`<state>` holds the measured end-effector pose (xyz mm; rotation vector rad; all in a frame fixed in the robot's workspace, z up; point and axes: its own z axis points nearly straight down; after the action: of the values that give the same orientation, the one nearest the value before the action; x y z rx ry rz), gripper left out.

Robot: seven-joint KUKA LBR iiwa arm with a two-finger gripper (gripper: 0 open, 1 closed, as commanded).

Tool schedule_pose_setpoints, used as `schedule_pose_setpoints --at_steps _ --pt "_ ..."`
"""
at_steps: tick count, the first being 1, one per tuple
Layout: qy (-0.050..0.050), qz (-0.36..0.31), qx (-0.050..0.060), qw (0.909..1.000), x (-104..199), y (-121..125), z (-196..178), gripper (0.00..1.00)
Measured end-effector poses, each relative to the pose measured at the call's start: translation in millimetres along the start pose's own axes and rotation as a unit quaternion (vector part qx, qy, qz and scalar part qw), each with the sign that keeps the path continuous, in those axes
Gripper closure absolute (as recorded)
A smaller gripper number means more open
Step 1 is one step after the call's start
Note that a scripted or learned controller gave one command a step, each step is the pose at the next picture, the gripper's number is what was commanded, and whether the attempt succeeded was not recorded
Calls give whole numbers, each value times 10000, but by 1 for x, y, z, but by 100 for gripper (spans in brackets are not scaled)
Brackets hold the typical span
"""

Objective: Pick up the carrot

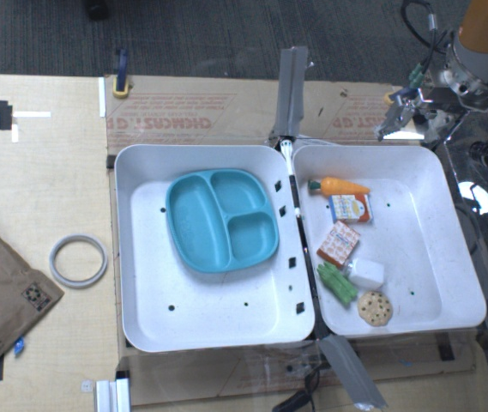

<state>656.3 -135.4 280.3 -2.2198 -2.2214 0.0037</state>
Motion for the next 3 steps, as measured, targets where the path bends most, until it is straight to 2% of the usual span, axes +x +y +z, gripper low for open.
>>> schedule_pose_setpoints --at_steps 1,2,3 --pt "2 -1463 4 9892 48 2 85 0" --pt "-5 -2221 -20 9750 36 -10 188 0" --pt "-8 -2199 -24 9755 34 -10 179 100"
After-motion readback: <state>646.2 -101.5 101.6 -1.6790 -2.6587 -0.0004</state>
